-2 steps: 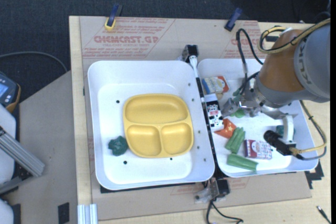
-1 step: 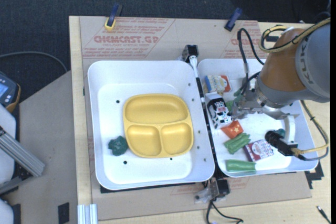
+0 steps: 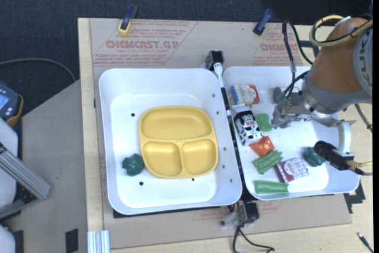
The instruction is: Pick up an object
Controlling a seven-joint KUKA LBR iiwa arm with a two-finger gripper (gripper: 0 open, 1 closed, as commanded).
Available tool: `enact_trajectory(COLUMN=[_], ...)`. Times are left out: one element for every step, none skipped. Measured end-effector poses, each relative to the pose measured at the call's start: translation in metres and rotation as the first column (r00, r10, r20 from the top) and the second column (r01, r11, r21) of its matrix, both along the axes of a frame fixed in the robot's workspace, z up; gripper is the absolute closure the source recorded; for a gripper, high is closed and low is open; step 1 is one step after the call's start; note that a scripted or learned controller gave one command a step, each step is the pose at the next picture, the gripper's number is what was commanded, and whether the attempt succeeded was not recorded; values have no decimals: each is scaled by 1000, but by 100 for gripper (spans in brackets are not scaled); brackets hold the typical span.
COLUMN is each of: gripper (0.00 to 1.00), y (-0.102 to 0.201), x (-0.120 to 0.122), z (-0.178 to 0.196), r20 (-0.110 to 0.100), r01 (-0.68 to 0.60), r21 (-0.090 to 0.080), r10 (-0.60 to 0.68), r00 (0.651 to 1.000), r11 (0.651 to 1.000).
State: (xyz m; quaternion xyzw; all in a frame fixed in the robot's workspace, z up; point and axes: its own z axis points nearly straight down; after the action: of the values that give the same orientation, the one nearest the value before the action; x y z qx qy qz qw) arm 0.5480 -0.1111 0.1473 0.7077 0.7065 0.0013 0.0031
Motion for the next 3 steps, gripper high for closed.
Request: enact_trajectory(gripper=[100,100,100], y=[-10,-11,43], x=[3,4,20], z=[58,79,88], r20=[3,0,-2], r01=[-1,-2,-8], r21=[-1,0,3], r10=[1,2,8], r00=[1000,1000,1000], r11=[1000,1000,1000])
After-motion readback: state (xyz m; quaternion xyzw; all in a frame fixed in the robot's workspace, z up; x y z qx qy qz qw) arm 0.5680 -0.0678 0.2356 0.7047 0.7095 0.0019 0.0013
